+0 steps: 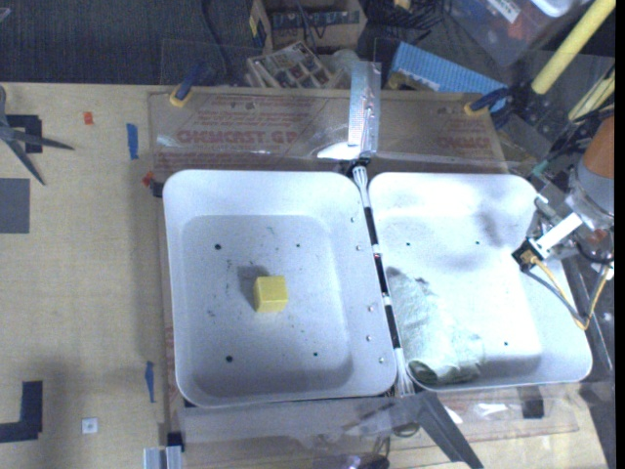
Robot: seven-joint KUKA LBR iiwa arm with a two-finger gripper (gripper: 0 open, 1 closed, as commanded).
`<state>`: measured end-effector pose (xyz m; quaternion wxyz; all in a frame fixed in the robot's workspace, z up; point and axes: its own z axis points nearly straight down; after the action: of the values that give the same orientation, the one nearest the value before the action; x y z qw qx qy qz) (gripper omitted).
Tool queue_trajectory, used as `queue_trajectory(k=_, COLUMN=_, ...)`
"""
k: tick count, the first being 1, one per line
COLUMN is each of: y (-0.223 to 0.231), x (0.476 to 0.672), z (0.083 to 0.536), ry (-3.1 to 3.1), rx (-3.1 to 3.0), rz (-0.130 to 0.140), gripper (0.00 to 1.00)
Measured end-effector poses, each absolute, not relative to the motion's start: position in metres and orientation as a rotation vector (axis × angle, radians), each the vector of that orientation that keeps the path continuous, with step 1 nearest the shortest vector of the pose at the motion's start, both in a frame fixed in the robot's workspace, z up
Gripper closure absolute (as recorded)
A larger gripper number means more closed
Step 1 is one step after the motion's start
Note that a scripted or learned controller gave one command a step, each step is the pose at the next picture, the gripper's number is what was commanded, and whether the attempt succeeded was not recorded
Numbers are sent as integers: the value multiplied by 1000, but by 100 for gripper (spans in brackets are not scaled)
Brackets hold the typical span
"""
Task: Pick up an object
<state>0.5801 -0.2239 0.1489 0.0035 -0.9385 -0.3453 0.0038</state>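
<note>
one arm (594,191) hangs over the right bin's (459,198) right rim; whether its gripper is spread or closed cannot be told. a rolled grey cloth (435,335) lies by that bin's left wall; being soft, it may slip or unroll. a small yellow cube (271,293) sits mid left bin (195,213).

Grey arm (598,191), orange band (603,148) (above the wrist), rounded casing

The left bin (195,262) and right bin (459,213) look like smooth white plastic, matt and scuffed with dark specks. The yellow block (271,293) looks matt and slightly porous, like foam. The rolled cloth (430,332) is pale, soft, wrinkled fabric. The table (78,291) is matt, pale wood.
</note>
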Motion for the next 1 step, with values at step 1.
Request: queue_trajectory(k=1, y=-198, x=517, z=199, ry=-581, rx=-3081, rz=14, gripper=100)
